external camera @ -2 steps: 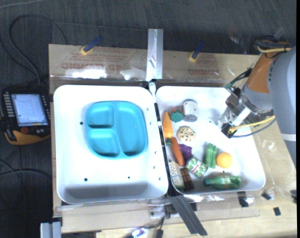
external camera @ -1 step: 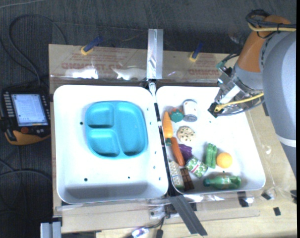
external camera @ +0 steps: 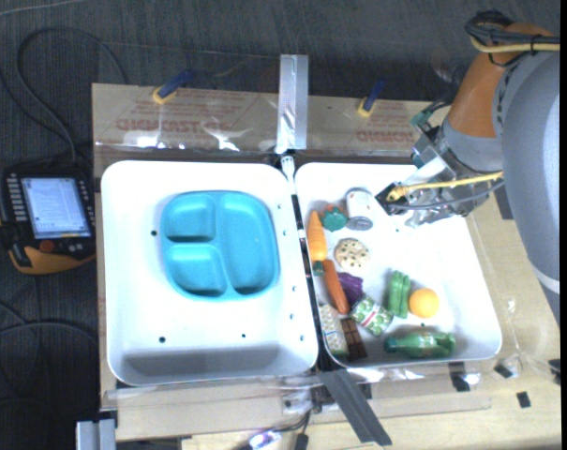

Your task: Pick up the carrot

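The carrot (external camera: 316, 236) is a long orange piece lying along the left wall of the right bin (external camera: 470, 261), pointing toward the front. A darker orange-red stick (external camera: 335, 287) lies just below it, end to end. My gripper (external camera: 424, 214) hangs over the bin's back right part, well to the right of the carrot and apart from it. Nothing shows between its fingers.
Around the carrot lie a teal piece (external camera: 333, 219), a small tin can (external camera: 360, 208), a cookie (external camera: 351, 251) and a purple item (external camera: 352, 285). Further front are a green vegetable (external camera: 397, 292), an orange fruit (external camera: 424, 302) and a green bottle (external camera: 420, 345). A blue divided plate (external camera: 217, 242) sits in the left bin.
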`<state>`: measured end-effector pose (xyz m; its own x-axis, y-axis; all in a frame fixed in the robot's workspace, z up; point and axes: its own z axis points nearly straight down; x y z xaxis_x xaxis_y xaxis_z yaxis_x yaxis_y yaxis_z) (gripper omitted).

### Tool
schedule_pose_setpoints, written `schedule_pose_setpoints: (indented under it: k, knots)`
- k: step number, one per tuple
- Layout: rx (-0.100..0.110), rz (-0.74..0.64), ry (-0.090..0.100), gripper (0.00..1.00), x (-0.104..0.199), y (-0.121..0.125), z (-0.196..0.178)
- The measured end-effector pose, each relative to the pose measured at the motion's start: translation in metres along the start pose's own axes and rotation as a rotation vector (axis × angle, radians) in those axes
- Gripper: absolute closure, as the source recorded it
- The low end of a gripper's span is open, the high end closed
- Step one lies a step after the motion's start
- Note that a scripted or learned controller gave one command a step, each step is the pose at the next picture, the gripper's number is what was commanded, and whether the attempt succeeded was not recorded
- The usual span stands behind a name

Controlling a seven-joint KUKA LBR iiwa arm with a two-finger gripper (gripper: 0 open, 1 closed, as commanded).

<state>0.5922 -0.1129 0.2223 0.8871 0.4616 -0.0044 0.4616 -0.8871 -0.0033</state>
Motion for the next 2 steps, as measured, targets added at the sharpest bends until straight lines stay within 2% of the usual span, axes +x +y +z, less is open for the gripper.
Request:
schedule_pose_setpoints:
  k: [1,2]
  knots:
    - [0.002,0.268,-0.002,1.00,-0.020,-0.055,0.026]
    - [-0.004,0.180,0.000,1.00,-0.001,-0.042,-0.058]
